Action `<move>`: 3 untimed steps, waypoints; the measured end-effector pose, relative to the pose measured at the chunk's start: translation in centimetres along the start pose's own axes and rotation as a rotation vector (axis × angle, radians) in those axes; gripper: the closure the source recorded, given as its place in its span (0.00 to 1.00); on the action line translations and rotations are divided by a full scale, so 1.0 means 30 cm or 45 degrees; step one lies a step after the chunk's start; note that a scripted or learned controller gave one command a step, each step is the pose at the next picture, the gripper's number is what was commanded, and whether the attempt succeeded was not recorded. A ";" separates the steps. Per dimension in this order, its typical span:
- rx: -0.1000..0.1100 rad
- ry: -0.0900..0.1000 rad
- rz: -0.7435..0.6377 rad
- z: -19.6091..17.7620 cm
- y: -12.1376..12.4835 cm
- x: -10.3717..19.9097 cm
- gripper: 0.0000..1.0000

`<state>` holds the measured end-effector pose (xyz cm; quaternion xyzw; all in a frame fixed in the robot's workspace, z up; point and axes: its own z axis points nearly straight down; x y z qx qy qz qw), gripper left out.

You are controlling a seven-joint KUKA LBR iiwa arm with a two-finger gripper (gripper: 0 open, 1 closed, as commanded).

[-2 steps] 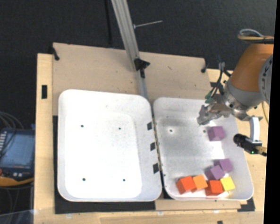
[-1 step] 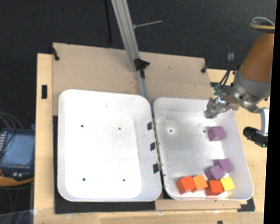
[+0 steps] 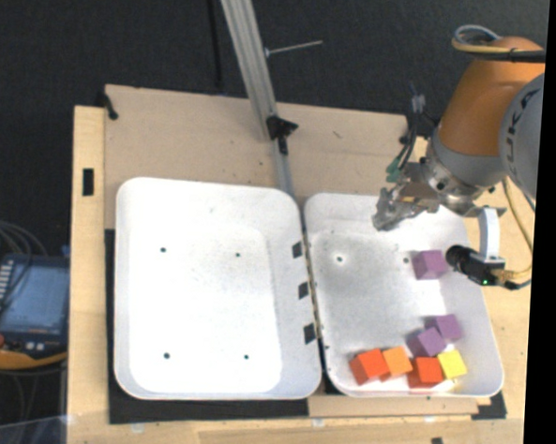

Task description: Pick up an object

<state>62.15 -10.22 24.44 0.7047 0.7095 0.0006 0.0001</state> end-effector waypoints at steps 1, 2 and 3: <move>0.002 0.000 0.001 0.037 -0.008 0.168 1.00; 0.003 0.000 0.000 0.057 -0.054 0.346 1.00; 0.000 0.001 -0.001 0.038 -0.047 0.495 1.00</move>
